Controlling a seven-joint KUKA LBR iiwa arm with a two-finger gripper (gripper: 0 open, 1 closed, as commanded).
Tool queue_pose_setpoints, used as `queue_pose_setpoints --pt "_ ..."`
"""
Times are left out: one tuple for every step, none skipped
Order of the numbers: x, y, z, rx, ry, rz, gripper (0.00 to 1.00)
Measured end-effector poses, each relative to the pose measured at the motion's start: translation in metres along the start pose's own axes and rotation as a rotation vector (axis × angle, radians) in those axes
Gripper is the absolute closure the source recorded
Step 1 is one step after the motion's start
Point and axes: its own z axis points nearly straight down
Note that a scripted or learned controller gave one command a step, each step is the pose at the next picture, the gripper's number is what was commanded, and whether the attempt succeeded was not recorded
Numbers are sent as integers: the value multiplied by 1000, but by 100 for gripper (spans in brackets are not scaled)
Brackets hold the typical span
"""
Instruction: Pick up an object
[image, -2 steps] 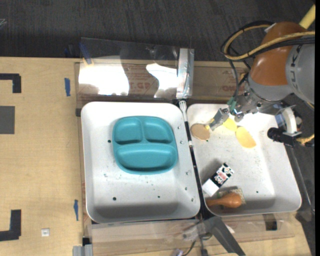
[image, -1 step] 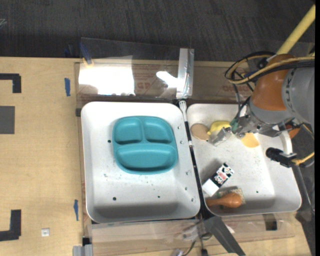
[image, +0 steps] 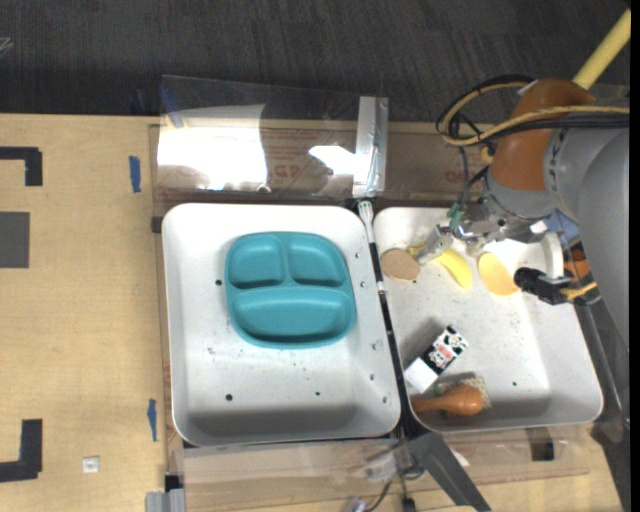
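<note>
My gripper (image: 458, 236) hangs low over the far part of the right bin (image: 560, 395), under the orange-banded wrist (image: 528, 150). Just below it lie a pale yellow piece (image: 456, 269) and a yellow-orange piece (image: 497, 274). A tan round object (image: 400, 265) sits to the gripper's left, near the bin's left wall. Toward the front of the bin lie a black-and-white carton (image: 438, 358) and an orange-brown object (image: 455, 399). Nothing shows as lifted off the bin floor.
The left bin (image: 190, 330) carries a teal divided plate (image: 290, 288). A clear plastic sheet (image: 260, 150) stands behind the left bin. The arm's grey body (image: 600, 200) and cables (image: 480, 110) crowd the right bin's far right corner.
</note>
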Motion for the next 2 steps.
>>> queue_pose_setpoints --pt "1 -1 -10 6 0 -4 100" --pt "64 13 -105 -11 -1 -12 100"
